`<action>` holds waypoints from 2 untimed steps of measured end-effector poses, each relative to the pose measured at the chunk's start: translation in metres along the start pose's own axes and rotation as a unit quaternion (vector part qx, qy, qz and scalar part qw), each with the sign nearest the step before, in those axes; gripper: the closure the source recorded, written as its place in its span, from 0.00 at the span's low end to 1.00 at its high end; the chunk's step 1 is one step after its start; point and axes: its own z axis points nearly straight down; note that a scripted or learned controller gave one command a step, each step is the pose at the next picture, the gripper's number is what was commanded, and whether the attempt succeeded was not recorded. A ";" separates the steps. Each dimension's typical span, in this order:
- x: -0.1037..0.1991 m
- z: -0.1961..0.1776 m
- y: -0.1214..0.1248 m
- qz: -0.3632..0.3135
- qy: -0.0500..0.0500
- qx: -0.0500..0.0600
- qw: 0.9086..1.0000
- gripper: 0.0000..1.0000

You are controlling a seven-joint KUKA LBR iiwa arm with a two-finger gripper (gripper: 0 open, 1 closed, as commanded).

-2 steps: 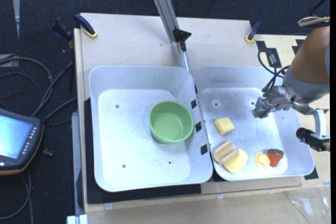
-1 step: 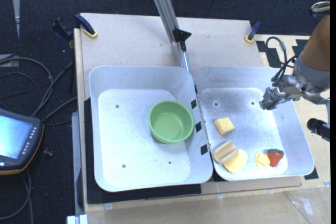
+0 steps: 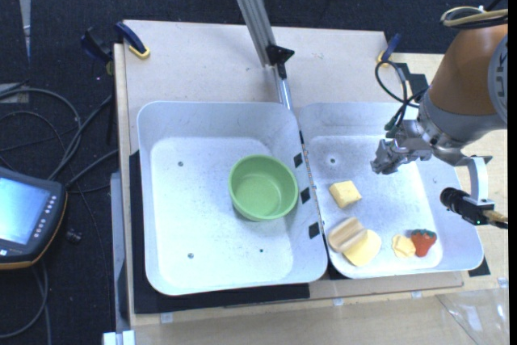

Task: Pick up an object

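Note:
My gripper (image 3: 383,161) hangs over the right bin (image 3: 367,125), above its middle and pointing down to the left. Nothing shows between its tips. A yellow block (image 3: 346,194) lies in that bin, below and left of the gripper. Nearer the front edge rest a tan and yellow lump (image 3: 355,241), a small yellow piece (image 3: 403,246) and a red strawberry (image 3: 423,241). A green bowl (image 3: 262,187) stands upright in the left bin (image 3: 174,198), toward its right side.
A slanted metal pole (image 3: 257,12) runs down to the seam between the two bins. Black clips sit along that seam. A handheld screen (image 3: 24,214) lies off the bench at the left. Cables trail behind the bench.

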 end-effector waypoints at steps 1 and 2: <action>0.047 0.003 -0.008 0.001 0.000 0.000 1.000 1.00; 0.102 0.003 -0.008 0.000 0.000 0.000 1.000 1.00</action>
